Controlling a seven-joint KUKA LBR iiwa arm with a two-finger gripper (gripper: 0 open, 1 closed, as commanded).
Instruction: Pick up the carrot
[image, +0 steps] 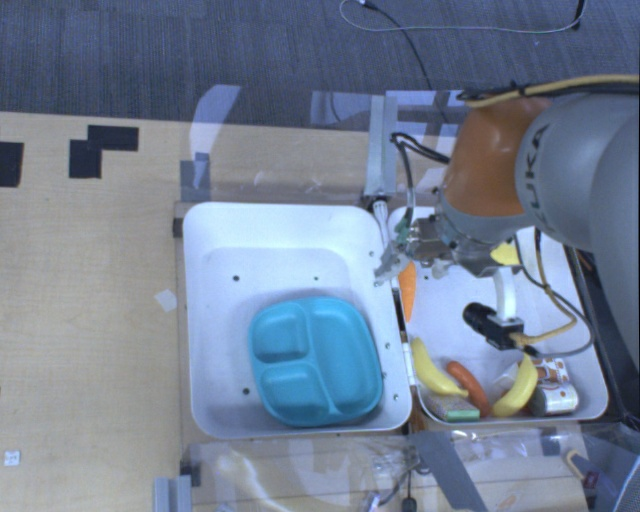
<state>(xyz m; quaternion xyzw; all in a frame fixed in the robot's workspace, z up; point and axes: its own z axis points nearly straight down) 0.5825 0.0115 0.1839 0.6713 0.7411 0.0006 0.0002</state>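
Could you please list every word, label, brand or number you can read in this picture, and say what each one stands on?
None can be read with certainty.
Dark letters on the grey arm beside its orange band: partial, unreadable.
Printed label on the small can in the right bin: too small and blurred.

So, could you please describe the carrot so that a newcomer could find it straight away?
Look in the right-hand white bin, at its left wall. The carrot hangs there, just under the gripper. It is a slim orange taper, unlike the curved yellow bananas lower down.
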